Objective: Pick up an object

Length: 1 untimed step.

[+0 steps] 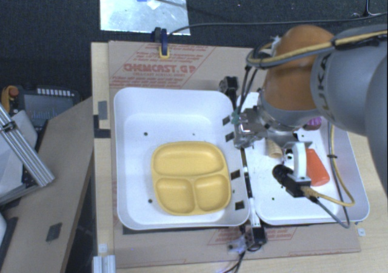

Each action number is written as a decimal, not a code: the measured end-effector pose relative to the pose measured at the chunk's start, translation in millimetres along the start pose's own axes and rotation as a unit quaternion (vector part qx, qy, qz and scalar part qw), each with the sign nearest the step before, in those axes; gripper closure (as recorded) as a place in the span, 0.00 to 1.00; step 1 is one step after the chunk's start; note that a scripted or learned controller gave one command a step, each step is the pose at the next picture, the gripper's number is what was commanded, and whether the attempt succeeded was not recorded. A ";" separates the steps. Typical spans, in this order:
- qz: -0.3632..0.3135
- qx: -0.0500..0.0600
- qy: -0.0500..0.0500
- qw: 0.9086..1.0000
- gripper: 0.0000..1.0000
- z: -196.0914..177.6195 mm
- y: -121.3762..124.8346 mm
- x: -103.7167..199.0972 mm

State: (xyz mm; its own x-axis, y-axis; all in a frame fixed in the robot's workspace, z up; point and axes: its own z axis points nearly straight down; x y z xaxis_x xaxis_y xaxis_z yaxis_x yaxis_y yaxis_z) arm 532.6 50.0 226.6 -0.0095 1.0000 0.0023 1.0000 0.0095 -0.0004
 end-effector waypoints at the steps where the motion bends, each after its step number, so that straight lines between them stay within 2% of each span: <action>1: 0.000 0.000 0.000 1.000 1.00 5.9 -6.5 50.5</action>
